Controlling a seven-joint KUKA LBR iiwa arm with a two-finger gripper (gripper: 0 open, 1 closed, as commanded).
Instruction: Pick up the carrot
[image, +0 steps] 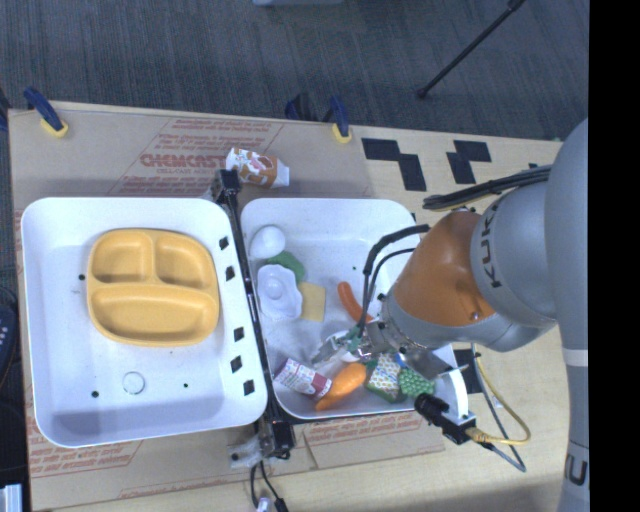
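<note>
Two shallow white bins (40, 300) on table. Orange tapered carrot (342, 384) lying at front edge of right bin, beside crumpled red-and-white wrapper (301, 376). Tool (350, 343) low, just above carrot; grip state unclear. Not yet lifted; grasp and lift remaining.

Orange carrot (343, 385), at the near edge of the right white bin (330, 218). Yellow divided plate (152, 285) in the left white bin (45, 300). Pale yellow block (313, 301), white cup (277, 292), white egg shape (267, 241) over something green (291, 266). Green and white patterned packet (385, 375). Red and white wrapper (302, 377). Thin orange-red piece (349, 298). Grey arm (530, 260) with orange band (445, 275). Tan desk (120, 135) with red printed letters, black square marks at its far right corner. Blue clamps (45, 110) on the far edge.
</note>
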